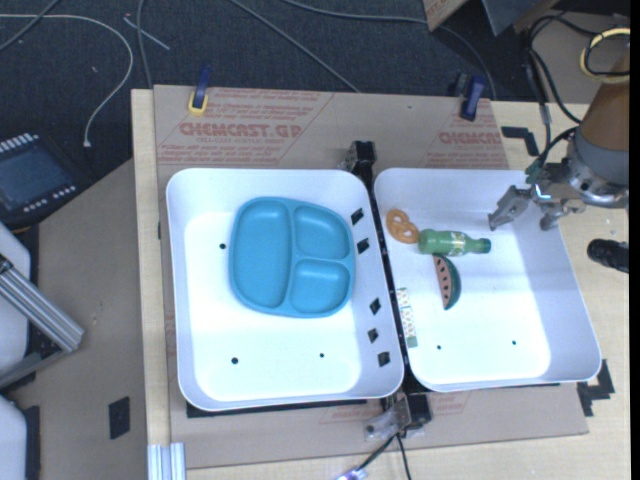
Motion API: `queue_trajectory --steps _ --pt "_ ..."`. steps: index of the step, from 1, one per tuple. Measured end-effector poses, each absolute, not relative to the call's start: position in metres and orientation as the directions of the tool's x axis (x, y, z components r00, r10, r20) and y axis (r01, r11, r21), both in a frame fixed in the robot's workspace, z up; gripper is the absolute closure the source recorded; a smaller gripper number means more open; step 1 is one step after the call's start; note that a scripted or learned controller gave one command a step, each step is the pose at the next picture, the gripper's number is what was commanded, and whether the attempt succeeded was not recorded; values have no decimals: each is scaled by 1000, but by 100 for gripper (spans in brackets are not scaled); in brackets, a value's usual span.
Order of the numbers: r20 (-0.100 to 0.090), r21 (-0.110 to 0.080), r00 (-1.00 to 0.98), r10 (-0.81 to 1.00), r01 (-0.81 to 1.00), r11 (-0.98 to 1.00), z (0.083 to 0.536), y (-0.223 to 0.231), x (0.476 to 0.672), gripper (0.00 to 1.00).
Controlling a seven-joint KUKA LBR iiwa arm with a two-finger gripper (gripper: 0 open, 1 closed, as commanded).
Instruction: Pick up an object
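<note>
Bottle (454,242), green, lies on its side near the right bin's (560,298) back edge: light, rigid, rollable; grasp across its body. Gripper (528,208) jaws spread.

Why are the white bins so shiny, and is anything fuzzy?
Camera view: bright overhead light washes out the right bin floor; the green bottle and blue plate look sharp with faint shadows; the claw looks slightly soft.

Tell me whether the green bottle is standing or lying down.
Lying down. The green bottle rests on its side on the right bin's floor, neck pointing toward the arm, beside the pretzel.
</note>
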State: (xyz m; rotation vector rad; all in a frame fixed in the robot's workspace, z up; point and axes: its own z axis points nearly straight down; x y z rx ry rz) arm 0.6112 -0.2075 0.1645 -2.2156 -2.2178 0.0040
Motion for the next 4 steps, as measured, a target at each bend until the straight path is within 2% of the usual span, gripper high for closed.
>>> queue_trajectory --steps 1,2,3,4 --pt "3 -5 -2 1000 1000 2 121 -202 612 0" --pt "-7 15 1 1000 1000 0 104 -205 616 0" --pt "-3 16 0 1000 1000 0 113 -203 617 100" --pt "-2 5 0 1000 1000 0 161 -209 613 100"
